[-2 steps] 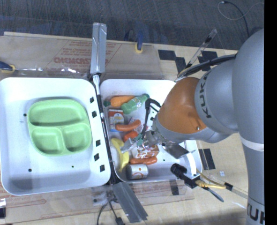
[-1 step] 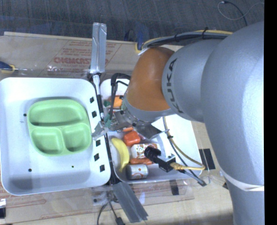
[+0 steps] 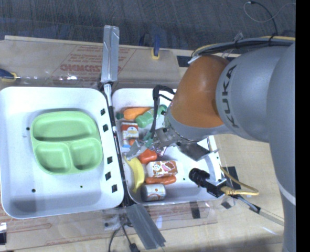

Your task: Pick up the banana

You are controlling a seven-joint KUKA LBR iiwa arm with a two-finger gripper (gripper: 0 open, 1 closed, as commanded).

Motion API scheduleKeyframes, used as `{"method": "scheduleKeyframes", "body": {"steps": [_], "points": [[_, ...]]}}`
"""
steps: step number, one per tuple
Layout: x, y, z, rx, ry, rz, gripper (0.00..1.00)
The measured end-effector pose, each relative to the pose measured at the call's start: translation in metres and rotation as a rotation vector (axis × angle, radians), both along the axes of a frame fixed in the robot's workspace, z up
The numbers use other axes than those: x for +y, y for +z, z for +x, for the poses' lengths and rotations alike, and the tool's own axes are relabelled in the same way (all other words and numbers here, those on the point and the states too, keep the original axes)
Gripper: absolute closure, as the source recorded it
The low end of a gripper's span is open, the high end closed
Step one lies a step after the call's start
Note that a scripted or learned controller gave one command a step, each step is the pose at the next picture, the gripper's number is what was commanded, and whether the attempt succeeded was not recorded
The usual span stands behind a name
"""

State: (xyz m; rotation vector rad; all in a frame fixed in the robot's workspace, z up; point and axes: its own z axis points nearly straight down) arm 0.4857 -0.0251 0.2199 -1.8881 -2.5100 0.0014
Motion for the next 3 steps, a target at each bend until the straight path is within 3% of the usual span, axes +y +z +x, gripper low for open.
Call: {"method": "scheduleKeyframes", "body": {"steps": [1,2,3], "points": [[0.028,-0.029,-0.009,0.002,0.132,0.001,0.0],[-0.033,-0.029,-0.009,0.0,0.041,0.0,0.0],[-0.023,0.073,0.0,-0.001,0.123,0.0,0.0]]}}
